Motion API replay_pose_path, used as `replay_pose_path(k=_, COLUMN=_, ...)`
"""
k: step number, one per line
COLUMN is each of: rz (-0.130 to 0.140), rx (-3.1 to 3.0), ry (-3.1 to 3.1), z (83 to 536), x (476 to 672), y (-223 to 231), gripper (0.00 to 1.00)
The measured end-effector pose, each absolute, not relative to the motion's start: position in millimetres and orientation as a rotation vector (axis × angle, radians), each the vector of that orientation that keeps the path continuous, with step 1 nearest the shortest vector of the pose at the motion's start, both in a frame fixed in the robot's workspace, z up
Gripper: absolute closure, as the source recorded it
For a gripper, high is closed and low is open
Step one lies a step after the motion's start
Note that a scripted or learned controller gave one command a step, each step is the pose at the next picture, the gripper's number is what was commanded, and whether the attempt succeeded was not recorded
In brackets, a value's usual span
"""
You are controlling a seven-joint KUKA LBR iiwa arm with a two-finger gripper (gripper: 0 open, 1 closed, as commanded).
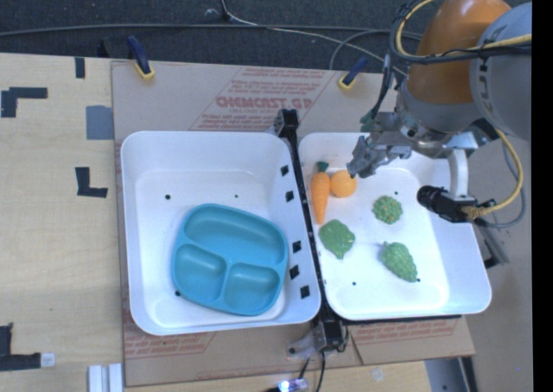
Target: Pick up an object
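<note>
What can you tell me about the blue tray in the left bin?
The blue tray is a rounded, shallow divided plate, looks like smooth plastic in light blue. It has three compartments: one long one along its upper side and two smaller ones below. It lies flat and slightly turned on the floor of the left bin, toward the near right corner. Nothing sits in it; it touches the bin floor.
</note>
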State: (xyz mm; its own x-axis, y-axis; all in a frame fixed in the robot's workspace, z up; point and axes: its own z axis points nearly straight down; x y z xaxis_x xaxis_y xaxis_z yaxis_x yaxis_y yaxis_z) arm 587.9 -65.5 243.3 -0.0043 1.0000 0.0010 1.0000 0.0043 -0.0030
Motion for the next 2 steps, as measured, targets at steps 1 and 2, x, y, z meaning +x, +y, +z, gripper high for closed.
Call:
replay_pose_path(k=1, rz=0.004, rx=-2.214, ry=-2.224, z=233, x=570.1, y=-23, gripper=1.00)
replay_pose_path(k=2, rz=0.004, rx=-2.214, ry=-2.225, z=221, x=557.5, y=30, gripper=1.00)
